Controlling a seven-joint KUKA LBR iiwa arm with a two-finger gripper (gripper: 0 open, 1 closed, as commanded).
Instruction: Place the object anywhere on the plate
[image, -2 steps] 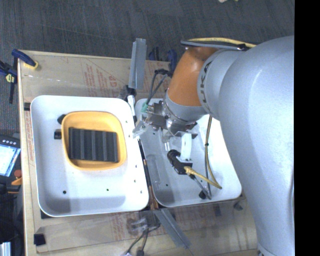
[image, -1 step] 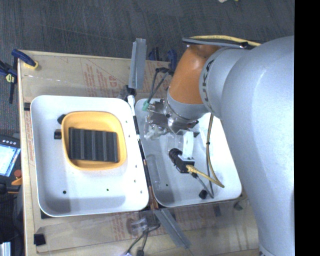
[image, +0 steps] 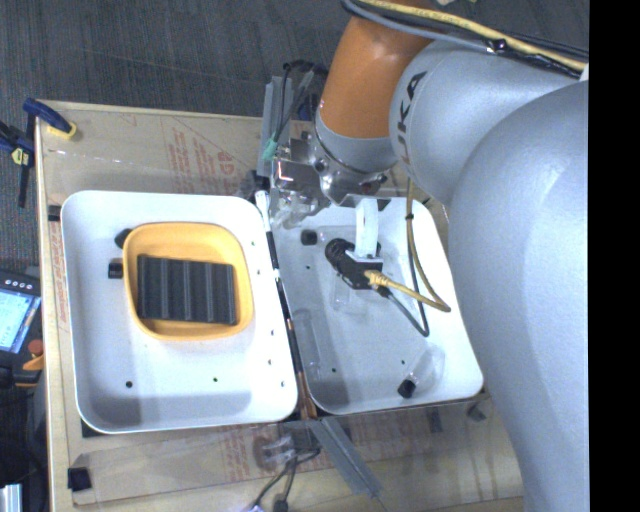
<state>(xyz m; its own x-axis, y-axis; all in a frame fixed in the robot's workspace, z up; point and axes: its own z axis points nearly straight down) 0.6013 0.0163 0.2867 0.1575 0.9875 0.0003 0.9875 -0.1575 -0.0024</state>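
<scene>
Plate (image: 187, 284) in left bin (image: 90, 380); well left of tool (image: 292, 205); tool's grip unreadable

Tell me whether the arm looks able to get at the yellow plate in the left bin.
Probably yes: the yellow plate lies open from above in the left bin, and the gripper hovers just beside the bins' shared edge.

Your arm (image: 500, 200): bulky smooth grey casing, broad orange band (image: 365, 85) above your wrist, dark lettering on the grey shell, yellow-and-black cable (image: 470, 30) along its top
</scene>
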